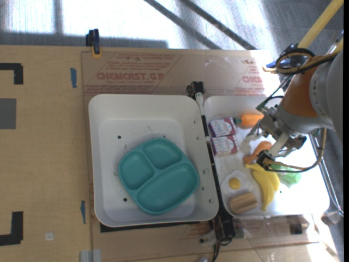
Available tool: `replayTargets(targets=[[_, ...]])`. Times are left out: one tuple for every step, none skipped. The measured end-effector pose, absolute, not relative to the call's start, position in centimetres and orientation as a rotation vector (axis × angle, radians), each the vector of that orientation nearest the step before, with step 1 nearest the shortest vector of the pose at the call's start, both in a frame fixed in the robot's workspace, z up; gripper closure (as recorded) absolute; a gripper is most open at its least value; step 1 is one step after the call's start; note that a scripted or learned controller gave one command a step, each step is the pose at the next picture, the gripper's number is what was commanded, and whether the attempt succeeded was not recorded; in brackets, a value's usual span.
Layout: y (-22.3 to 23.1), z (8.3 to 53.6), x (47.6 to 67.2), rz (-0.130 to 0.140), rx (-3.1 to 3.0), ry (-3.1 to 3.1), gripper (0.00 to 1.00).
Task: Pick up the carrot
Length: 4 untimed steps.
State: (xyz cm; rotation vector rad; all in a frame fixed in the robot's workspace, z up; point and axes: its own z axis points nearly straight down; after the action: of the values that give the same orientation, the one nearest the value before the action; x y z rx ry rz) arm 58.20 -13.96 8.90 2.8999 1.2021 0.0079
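In the right bin point(311, 198) an orange, tapered thing point(254, 154) lies slantwise near the middle; it looks like the carrot. My gripper point(266, 144) hangs right over its upper end, reaching in from the right, and its body hides that end. A second, stubby orange thing point(252, 119) lies further back, left of the wrist. Whether anything sits between the fingers is hidden.
Two purple-and-white packets point(222, 135) lie at the right bin's left wall. A yellow banana point(265, 183), a fried egg point(235, 183), a bread piece point(242, 203) and a green thing point(289, 177) fill its front. The left bin point(103, 146) holds a teal divided plate point(158, 174).
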Motion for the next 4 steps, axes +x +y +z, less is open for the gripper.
replayTargets(targets=[[-17.2, 8.7, 63.3, -0.07, 2.955, 1.2, 0.0], [-15.8, 8.8, 63.7, -0.112, 3.105, 0.746, 0.0], [-15.9, 8.7, 64.2, -0.139, 3.159, 0.547, 0.0], [-17.9, 24.6, 66.2, 0.023, 3.044, 0.743, 0.0]])
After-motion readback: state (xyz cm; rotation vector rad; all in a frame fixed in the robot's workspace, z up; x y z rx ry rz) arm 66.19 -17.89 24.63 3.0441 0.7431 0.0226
